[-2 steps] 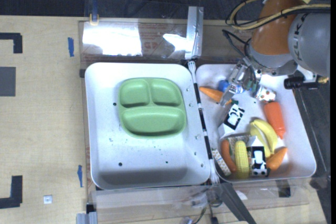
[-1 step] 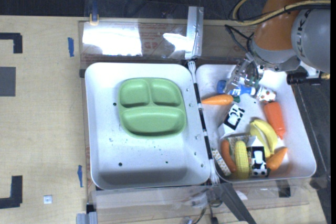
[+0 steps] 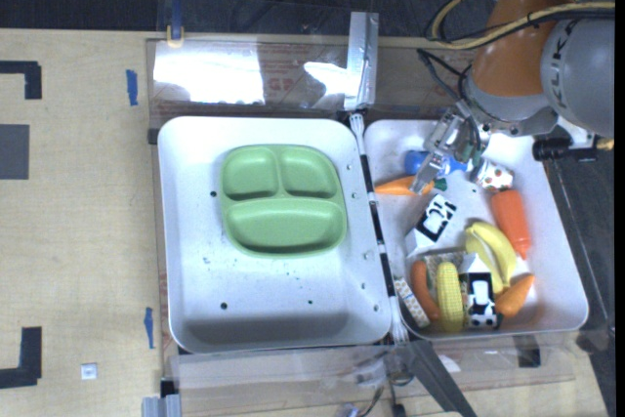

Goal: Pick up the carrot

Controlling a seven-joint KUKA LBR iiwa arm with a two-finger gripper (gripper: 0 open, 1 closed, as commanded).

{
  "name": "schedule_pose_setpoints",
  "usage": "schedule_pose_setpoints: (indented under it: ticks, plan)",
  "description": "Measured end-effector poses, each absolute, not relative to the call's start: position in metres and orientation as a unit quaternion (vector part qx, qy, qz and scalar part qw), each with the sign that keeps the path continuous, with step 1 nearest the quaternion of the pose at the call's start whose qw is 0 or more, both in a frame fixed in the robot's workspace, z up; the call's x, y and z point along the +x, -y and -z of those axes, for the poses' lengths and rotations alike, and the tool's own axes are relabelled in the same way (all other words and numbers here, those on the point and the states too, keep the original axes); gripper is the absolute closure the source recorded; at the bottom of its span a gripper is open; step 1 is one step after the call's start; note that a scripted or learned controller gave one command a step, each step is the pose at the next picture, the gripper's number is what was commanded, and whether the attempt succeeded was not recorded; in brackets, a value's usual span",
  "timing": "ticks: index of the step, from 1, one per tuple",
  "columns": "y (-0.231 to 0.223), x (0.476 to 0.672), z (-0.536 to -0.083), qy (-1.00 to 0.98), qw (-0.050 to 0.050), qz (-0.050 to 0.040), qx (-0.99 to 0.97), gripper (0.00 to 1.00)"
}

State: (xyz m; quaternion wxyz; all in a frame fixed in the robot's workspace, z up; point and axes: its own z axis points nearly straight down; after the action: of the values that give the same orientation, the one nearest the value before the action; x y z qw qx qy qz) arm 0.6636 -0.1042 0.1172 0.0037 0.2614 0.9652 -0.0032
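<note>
- Nearest the camera, at the front of the shallow white right-hand bin (image 3: 571, 303), a heap of toy food was seen: a yellow corn cob (image 3: 447, 293), a curved yellow banana (image 3: 494, 251) and some orange pieces.
- Further back along that bin's right side, a stubby orange-red plastic carrot-like piece (image 3: 512, 221) lay on its own, its long axis running roughly front to back.
- At the bin's left wall, a slim orange tapered carrot (image 3: 395, 187) was seen lying nearly crosswise, its point aimed at the shallow white left-hand bin (image 3: 186, 210), which held a green divided plate (image 3: 283, 198).
- Just behind and to the right of the slim carrot, the metal two-finger gripper (image 3: 430, 173) was poised low, close beside the carrot's thicker end.
- How far its fingers stood apart could not be told; nothing was visibly held between them.
- It was judged that a short shift toward the left wall was called for, with the fingers set across the carrot's long axis.
</note>
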Motion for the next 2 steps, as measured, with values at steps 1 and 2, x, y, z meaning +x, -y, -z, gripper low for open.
schedule_pose_setpoints:
  ticks: [1, 2]
  plan:
    - [0.098, 0.638, -0.149, -0.987, 0.001, -0.0007, 0.162, 0.00]
    - [0.092, 0.642, -0.113, -0.997, 0.013, -0.0011, 0.070, 0.00]
